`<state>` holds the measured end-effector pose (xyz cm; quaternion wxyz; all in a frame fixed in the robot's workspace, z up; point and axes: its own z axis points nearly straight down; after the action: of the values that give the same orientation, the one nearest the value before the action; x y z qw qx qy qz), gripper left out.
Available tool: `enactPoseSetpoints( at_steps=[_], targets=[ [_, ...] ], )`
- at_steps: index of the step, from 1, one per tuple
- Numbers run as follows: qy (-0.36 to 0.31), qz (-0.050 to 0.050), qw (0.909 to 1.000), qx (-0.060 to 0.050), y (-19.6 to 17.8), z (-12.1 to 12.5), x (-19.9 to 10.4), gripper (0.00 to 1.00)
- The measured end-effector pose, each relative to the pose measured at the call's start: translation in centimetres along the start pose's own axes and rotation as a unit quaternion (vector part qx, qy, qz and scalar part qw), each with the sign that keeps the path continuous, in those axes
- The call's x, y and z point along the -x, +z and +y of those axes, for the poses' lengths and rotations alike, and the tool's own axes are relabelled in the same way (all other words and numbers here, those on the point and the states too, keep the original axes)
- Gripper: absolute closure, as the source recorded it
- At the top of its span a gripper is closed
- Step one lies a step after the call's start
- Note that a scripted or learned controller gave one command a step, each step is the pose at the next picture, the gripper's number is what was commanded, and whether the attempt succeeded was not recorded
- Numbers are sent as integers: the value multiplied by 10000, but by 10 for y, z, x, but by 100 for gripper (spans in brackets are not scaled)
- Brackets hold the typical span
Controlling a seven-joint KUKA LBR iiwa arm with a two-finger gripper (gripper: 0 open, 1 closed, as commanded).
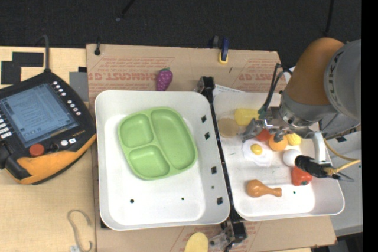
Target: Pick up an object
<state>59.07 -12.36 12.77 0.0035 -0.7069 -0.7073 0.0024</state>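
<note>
Far left, a grey and orange teach pendant (41, 124) lies on the bench. Next comes the left white bin (112, 198), and in it a light green plastic plate with three compartments (157, 143), lying flat near the middle. A small purple toy (164, 79) sits on the cardboard behind that bin. Now the right white bin (322, 205), where the toy food is: a yellow lumpy piece (245, 116) near the back, a fried egg with a yellow yolk (256, 150) in the middle, a tan plastic drumstick (263, 189) lying near the front wall, and a red pepper-like piece (300, 176) to the right. My gripper (277, 134) is low over this bin, just beside the egg, with orange and yellow pieces (283, 140) right under it. Whether my fingers are apart or closed, I cannot tell from here.
</note>
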Motion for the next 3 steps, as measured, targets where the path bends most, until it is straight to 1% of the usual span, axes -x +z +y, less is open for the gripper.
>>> enactPoseSetpoints(
  at_steps=[1, 2, 3],
  targets=[
    [-1, -5, 10000, 21, 43, 0, -3, 0],
    [26, -4, 10000, 32, 29, 1, -1, 100],
    [5, -7, 10000, 56, -26, 8, -7, 100]
  ],
)
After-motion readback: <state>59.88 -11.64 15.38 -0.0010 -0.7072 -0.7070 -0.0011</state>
